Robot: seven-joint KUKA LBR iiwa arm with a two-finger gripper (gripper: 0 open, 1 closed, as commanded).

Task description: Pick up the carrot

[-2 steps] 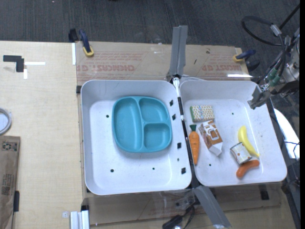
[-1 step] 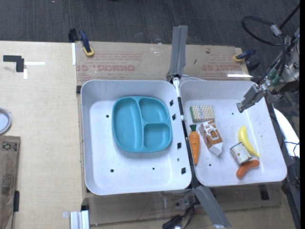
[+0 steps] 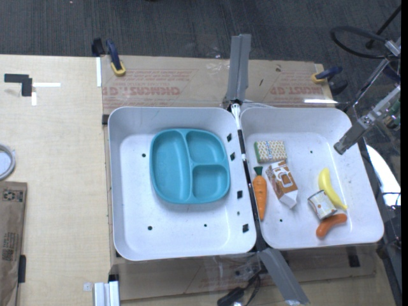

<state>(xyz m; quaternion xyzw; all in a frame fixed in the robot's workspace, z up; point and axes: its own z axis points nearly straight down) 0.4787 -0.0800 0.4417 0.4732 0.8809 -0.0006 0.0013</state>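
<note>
Right bin (image 3: 357, 234): carrot (image 3: 259, 195) at left wall, carton (image 3: 282, 183) just beside; gripper (image 3: 344, 145) near far-right rim, finger state unclear.

Two white bins (image 3: 121, 171) sit side by side. One blue divided plate (image 3: 190, 166) lies in the left. The right holds one carrot (image 3: 260, 195), one banana (image 3: 331, 188), one sausage (image 3: 331, 225), one can (image 3: 319, 204), one carton (image 3: 282, 182) and one packet (image 3: 270, 150).

The hand (image 3: 347, 142) hangs at the right, its arm reaching in from there

Glossy plastic plate (image 3: 189, 166), matt carrot (image 3: 260, 195)
</note>
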